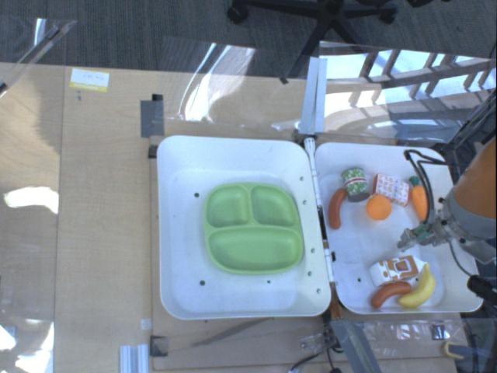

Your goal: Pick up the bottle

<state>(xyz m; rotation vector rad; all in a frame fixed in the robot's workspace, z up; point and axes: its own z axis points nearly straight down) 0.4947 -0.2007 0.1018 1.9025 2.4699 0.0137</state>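
Pincer (415,235) low over right bin (353,290)

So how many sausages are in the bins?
2. One sausage lies at the right bin's left edge beside the small can; the other sausage lies near the front, touching the banana. The arm could hide more.

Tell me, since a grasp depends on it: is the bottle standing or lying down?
Lying down. The bottle rests on its side in the right bin, long side flat on the floor, beside the banana and sausage.

Green divided tray (253,228) in left bin (178,208); gripper (423,235) poised above bottle (397,270) in right bin (349,286).
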